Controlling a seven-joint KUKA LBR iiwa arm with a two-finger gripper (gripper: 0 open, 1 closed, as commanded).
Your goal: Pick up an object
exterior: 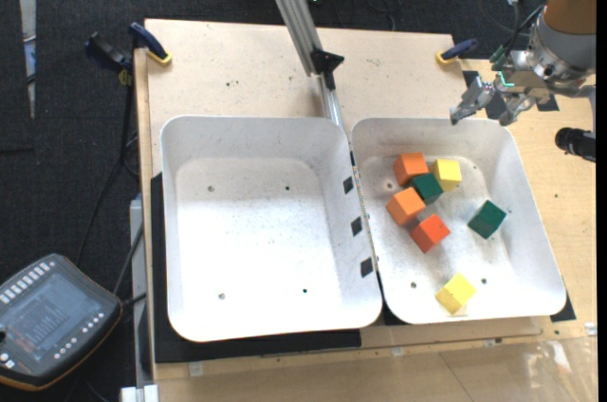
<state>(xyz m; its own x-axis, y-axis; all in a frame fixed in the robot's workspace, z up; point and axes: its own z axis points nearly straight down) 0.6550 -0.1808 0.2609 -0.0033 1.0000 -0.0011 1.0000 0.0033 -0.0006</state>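
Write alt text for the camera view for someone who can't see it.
A grey and orange robot arm's tool hovers over the far rim of the right white bin, which holds seven small blocks: orange, red, green and yellow. The left white bin sits beside it.

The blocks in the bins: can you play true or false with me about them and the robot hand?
1. All the blocks lie in the right bin. True.
2. There are two yellow blocks. True: one near the top and one near the bottom.
3. The hand is holding a green block. False: it hangs above the right bin's top edge, and the lone green block lies on the bin floor.
4. A blue block sits in the left bin. False: the blocks here are orange, yellow and green.
5. An orange block touches another green block. True.
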